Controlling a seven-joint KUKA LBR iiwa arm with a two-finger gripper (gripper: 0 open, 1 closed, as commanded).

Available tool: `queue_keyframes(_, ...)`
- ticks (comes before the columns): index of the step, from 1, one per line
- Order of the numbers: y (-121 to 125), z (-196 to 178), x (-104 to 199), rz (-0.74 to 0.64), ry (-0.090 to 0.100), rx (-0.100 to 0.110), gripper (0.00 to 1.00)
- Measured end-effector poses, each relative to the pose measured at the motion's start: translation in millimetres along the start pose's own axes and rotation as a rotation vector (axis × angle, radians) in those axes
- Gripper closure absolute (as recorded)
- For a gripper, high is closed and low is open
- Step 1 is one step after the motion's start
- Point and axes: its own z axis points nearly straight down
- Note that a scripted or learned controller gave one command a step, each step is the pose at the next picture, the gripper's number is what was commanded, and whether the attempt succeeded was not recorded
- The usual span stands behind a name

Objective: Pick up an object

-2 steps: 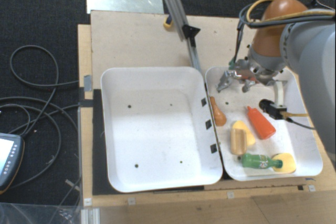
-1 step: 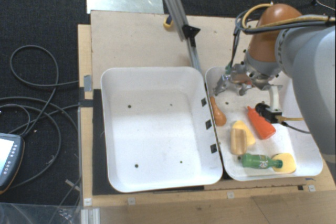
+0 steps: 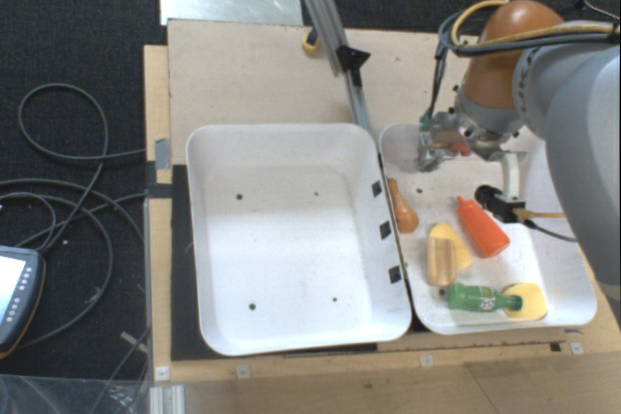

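While the gripper (image 3: pixel 430 156) hangs at the far end of the right bin (image 3: pixel 572 301), we cannot tell its opening. Just beside it, toward us, we see an orange bottle (image 3: pixel 482 227), tapered with a red cap.

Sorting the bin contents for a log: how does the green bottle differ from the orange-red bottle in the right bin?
The green bottle lies roughly sideways along the near edge of the right bin, while the orange-red bottle lies on a diagonal, further up the bin. The green one looks slimmer and darker; the orange-red one is stouter and tapers to a narrow tip. Both lie flat, apart from the gripper.
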Motion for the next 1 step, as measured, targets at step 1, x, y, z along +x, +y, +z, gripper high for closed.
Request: queue_keyframes(1, 5.3, -61.7, -7.8, 0.002, -0.001, -0.005, 1.0)
